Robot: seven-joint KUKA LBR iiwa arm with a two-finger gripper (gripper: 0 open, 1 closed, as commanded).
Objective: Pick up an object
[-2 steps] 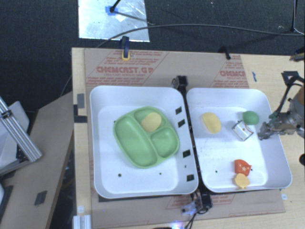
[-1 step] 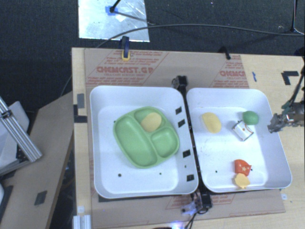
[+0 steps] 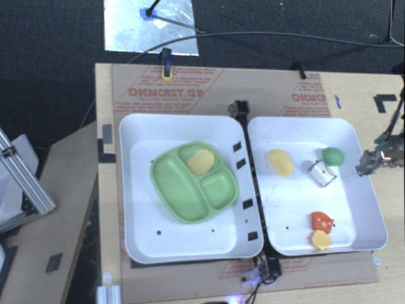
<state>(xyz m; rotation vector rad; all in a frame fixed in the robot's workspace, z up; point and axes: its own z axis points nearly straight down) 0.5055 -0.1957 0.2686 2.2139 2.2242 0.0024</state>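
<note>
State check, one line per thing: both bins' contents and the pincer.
Green divided plate: flat in left bin.
Yellow item on plate: resting in the plate's top compartment.
Yellow item: loose in right bin, left part.
Green ball: beside the metallic piece, contact unclear.
Metallic piece: tilted on the bin floor.
Red item: just above the small yellow piece.
Pincer: at right bin's right rim, holding nothing visible.

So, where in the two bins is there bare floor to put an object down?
In the right bin, free floor lies along the far wall and between the yellow piece and the red piece. It is crowded near the green ball and metal piece. In the left bin, the green tray takes the middle; the near strip is bare.
</note>
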